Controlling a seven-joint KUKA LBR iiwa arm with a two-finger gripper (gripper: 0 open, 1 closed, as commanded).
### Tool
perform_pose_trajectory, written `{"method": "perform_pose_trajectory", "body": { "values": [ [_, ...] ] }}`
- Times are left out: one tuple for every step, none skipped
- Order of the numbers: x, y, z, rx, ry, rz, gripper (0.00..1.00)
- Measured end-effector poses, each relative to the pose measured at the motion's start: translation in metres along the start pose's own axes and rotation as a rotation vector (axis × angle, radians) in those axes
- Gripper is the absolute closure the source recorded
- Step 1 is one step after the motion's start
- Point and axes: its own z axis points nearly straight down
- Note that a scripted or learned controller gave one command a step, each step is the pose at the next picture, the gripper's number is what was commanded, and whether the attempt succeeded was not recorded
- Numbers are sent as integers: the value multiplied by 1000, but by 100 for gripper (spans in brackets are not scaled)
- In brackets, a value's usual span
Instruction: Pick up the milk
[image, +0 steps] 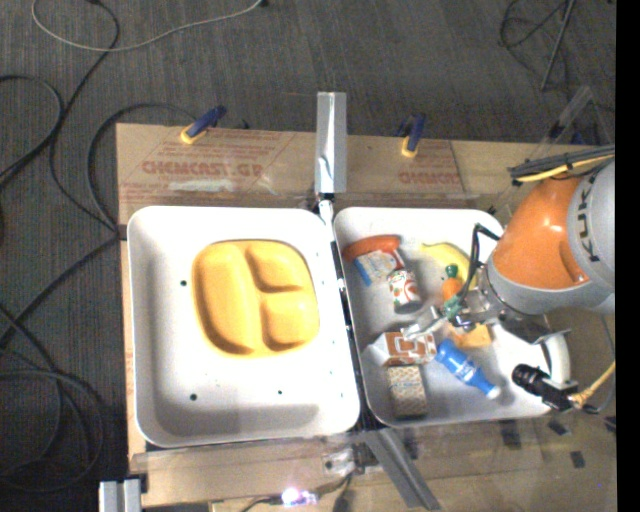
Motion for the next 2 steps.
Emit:
{"method": "perform_pose_trajectory", "body": {
  "values": [
    [28,-9,9,-45,-32,30,0],
    [33,50,26,21,4,190,0]
  ]
}}
